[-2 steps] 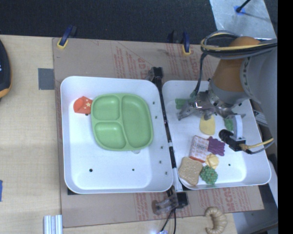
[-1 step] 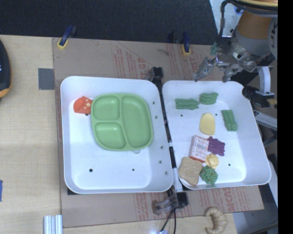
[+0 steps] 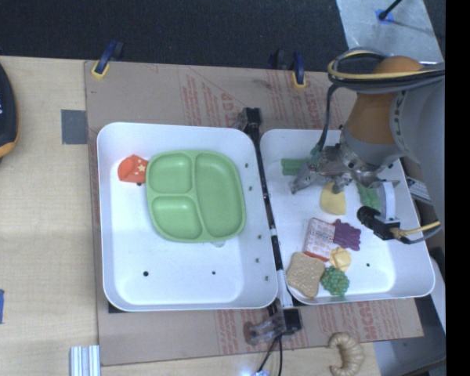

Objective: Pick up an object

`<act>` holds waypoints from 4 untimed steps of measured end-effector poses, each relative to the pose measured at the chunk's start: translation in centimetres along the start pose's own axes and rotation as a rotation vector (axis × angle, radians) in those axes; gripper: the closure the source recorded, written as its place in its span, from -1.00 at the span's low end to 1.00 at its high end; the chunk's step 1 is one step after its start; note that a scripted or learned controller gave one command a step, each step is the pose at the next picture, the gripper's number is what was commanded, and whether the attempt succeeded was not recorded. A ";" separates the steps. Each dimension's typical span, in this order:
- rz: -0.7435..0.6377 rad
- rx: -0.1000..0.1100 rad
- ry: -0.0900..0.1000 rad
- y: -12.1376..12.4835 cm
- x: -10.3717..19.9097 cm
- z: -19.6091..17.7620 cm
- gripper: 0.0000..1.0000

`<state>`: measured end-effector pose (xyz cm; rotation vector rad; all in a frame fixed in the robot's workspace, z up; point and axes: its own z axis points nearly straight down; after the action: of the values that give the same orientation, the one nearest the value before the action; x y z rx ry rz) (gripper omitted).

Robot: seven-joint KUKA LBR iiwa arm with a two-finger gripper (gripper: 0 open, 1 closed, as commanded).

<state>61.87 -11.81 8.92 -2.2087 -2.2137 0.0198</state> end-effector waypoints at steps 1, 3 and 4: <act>-0.004 -0.025 -0.004 3.9 -2.2 -7.6 -1.00; -0.003 -0.014 -0.002 -1.9 -2.7 -1.3 1.00; -0.004 -0.013 -0.003 -2.0 -2.7 -1.3 -1.00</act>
<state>59.94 -14.53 10.21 -2.2125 -2.2260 0.0079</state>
